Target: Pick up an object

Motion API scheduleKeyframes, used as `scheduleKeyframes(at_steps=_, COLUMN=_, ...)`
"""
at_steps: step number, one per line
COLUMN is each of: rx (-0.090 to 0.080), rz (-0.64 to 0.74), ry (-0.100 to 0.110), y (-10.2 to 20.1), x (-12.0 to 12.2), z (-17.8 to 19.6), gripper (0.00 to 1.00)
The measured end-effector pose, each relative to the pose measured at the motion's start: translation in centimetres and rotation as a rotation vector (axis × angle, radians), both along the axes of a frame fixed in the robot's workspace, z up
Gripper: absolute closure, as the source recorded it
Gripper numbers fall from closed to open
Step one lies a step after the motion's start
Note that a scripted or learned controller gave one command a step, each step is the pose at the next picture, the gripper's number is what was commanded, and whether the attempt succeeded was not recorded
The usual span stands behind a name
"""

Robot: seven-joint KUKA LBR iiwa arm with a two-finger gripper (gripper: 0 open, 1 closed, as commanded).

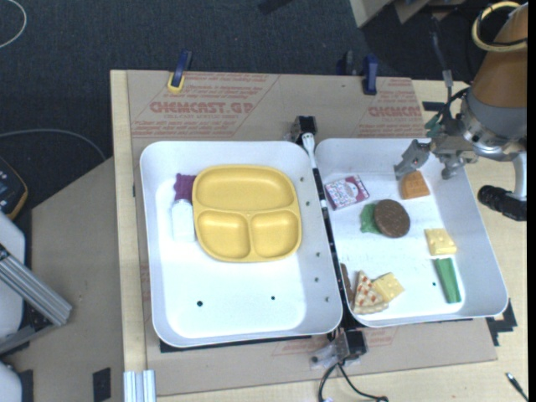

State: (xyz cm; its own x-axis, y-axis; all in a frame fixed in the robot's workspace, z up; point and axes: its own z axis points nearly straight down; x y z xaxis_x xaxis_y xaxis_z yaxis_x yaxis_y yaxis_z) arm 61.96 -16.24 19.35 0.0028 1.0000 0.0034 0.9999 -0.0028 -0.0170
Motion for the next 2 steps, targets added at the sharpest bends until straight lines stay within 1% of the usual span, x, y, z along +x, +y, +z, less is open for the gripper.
scheduleKeyframes(at_steps=1, rx=-0.003, rz=0.003, ry=-0.015, y=0.0, x=0.3, z=0.9, gripper=0.00)
scheduleKeyframes(at_steps=2, rx=-0.002, rz=0.002, ry=-0.010, y=-0.4, x=-0.4, z=-3.7, gripper=0.00)
